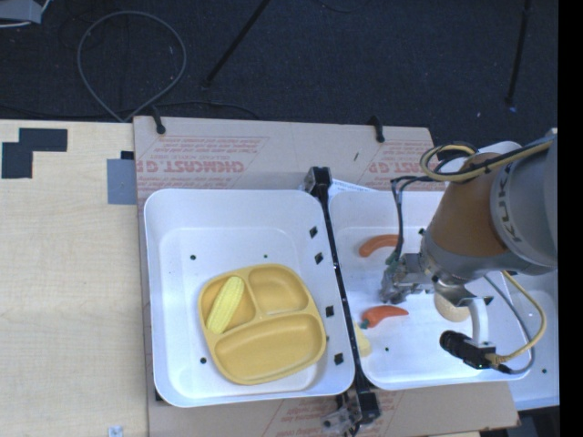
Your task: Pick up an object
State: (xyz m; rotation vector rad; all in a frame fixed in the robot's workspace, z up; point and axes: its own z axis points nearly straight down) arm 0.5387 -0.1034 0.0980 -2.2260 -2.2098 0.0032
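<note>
The two-finger gripper (393, 287), finger state impossible to tell, hangs in the right shallow white bin (519, 382) between 2 orange curved toys (384, 315).

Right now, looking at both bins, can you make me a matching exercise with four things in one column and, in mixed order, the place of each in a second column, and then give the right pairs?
Things:
1. yellow divided plate
2. corn cob
3. gripper
4. orange carrot-like piece

Places:
A. in the upper left compartment of the plate
B. in the left bin
C. over the right bin, between two orange pieces
D. in the right bin, just below the gripper

Pairs: 1-B, 2-A, 3-C, 4-D
</note>
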